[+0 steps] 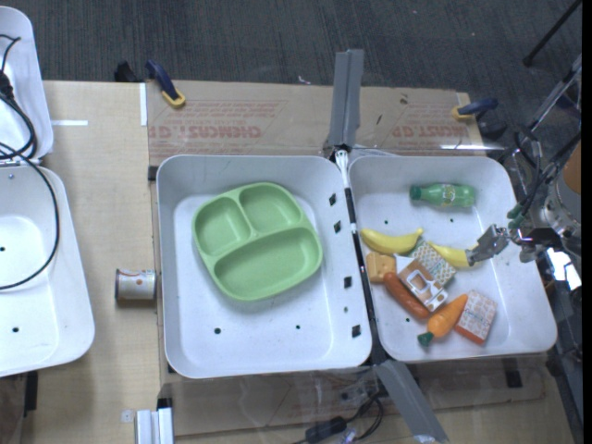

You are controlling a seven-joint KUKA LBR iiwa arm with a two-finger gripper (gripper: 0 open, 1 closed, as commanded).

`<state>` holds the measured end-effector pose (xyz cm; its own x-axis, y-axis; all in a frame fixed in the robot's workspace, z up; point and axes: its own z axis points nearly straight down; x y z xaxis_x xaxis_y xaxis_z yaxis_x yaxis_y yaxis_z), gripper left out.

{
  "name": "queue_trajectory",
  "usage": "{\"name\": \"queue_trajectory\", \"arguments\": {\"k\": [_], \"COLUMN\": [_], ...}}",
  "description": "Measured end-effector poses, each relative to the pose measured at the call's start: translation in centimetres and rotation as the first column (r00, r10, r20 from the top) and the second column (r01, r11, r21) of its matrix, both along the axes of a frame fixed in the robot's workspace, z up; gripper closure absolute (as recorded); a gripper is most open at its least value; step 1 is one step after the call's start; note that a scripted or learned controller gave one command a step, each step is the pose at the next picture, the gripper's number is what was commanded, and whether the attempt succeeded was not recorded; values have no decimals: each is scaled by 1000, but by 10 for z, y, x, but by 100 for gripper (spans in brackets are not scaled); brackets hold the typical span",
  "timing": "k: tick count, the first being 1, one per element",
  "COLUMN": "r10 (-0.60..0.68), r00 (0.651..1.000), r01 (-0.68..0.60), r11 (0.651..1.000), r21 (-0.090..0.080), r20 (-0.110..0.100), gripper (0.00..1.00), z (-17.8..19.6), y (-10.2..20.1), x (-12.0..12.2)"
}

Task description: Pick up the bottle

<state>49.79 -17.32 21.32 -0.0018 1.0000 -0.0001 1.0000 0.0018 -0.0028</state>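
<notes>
A small green bottle (442, 193) with a yellow label lies on its side near the back of the right bin (524, 248). My gripper (485, 247) reaches in from the right edge, low over the bin's right half. It is in front of the bottle and slightly to its right, clearly apart from it, with its tip beside the end of a small yellow banana piece (450, 254). Nothing shows in its grasp.
The right bin also holds a banana (390, 240), a carrot (445, 318), a sausage (405, 295) and several small boxes (427, 276). In the left bin (176, 276) lies a green divided plate (258, 240). A small can (135, 285) rests on the bench to the left.
</notes>
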Motion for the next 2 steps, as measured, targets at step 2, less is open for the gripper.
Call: {"name": "queue_trajectory", "arguments": {"k": [2], "r10": [-300], "r00": [954], "r01": [300], "r11": [954], "r21": [-2], "r20": [2], "gripper": [0], "z": [-121], "y": [-2], "x": [143]}}
